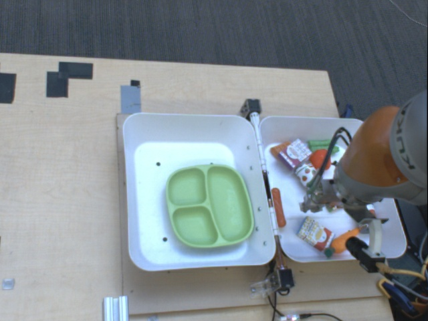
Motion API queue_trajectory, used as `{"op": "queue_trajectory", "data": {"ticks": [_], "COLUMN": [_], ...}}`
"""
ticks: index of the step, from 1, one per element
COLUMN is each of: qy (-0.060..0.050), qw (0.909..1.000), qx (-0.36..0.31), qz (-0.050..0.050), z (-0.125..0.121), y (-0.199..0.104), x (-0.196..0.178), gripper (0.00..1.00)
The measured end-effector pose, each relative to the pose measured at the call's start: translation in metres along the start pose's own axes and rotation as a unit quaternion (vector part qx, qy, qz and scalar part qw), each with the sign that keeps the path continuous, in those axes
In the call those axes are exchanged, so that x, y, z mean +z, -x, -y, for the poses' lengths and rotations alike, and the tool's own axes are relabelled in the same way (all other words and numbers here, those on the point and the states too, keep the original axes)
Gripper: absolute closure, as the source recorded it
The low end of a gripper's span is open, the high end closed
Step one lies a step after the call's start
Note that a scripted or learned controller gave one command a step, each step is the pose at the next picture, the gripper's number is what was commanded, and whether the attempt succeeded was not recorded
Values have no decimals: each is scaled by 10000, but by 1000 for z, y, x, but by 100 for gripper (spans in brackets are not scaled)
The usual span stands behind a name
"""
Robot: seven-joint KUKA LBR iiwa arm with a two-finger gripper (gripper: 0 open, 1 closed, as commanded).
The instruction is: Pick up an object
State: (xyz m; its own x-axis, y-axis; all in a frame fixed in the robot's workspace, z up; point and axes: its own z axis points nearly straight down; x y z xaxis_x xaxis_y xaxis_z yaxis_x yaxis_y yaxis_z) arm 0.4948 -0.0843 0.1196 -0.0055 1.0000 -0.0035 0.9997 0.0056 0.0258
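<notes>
Gripper (314,202) low in right bin (394,243), open/closed: can't tell. Small packet (313,231) just below, red pouch (294,154) above. Risk: clutter crowds approach, pinch slips.

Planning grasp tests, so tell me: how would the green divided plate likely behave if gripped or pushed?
The green divided plate looks like rigid moulded plastic, so probably stiff and light. It lies flat in the left bin, so it should slide, not tip. Its low rim offers little to pinch.

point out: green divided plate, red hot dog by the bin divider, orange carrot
green divided plate (227,202): camera view, floor of its long compartment.
red hot dog (277,206): camera view, middle of its length.
orange carrot (345,239): camera view, middle of its orange body.
</notes>
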Motion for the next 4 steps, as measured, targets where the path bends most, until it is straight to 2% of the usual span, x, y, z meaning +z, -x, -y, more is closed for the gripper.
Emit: {"op": "queue_trajectory", "data": {"ticks": [1, 2, 3, 4], "qy": [-1, -70, -50, -52], "qw": [10000, 10000, 10000, 10000], "qx": [0, 42, 23, 23], "qz": [-1, 12, 1, 0], "z": [0, 6, 4, 4], "y": [0, 1, -1, -1], "x": [0, 31, 21, 21], "gripper": [0, 0, 100, 0]}}
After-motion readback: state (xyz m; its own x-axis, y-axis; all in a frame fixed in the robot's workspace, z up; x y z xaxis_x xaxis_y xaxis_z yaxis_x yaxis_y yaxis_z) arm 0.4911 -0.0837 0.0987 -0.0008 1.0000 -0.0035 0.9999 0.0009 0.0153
